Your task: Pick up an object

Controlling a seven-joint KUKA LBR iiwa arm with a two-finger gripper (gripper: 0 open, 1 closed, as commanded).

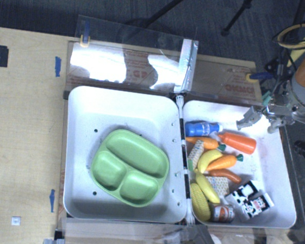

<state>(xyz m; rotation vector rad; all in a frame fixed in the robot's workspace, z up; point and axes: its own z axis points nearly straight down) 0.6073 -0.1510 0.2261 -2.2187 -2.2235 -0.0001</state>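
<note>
My gripper (pixel 261 122) hangs open over the back right corner of the right bin (pixel 280 177), with nothing between its fingers. Just in front and to the left of it lie an orange bottle (pixel 239 142) and a blue bottle (pixel 201 129). Further forward, toys are piled along the bin's left side: a carrot (pixel 225 161), a yellow banana (pixel 207 158), a second banana (pixel 208 188), a corn cob (pixel 199 202), a small can (pixel 222 213) and a black-and-white box (pixel 251 200).
The left bin (pixel 82 111) holds a green divided plate (pixel 130 167). A clear panel (pixel 132 61) stands behind the left bin. The ridge between the bins (pixel 181 149) runs front to back. Cables and stands crowd the back right.
</note>
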